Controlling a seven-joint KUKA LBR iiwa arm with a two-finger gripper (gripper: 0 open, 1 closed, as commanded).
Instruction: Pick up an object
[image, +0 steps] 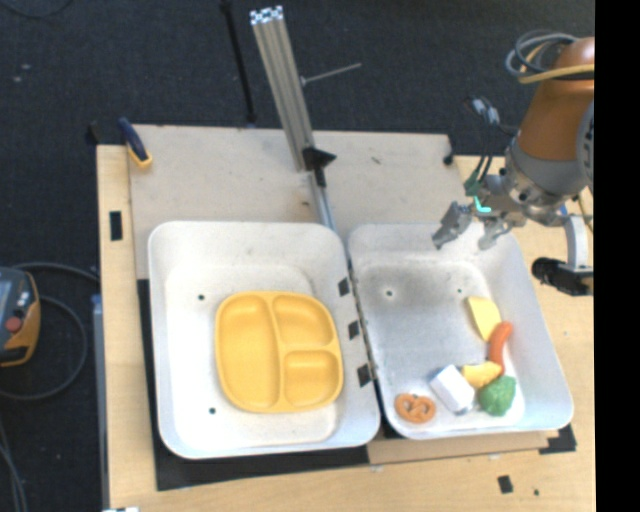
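Note:
The right bin (420, 300) holds several small toy foods along its near right side: a yellow wedge (484, 317), an orange carrot (499, 342), a white block (452, 388), a green broccoli piece (497, 396), a small yellow piece (481, 374) and a brown pretzel (414, 407). My gripper (471, 229) hangs over the far right corner of this bin, well behind the toys. Its two fingers stand apart with nothing between them.
The left bin (190, 260) bears a yellow divided plate (279, 350). A slanted metal post (290, 100) rises behind the seam between the bins. The arm's orange band (555, 105) sits at the upper right. A blue and yellow tool (134, 143) lies at the bench's far left corner.

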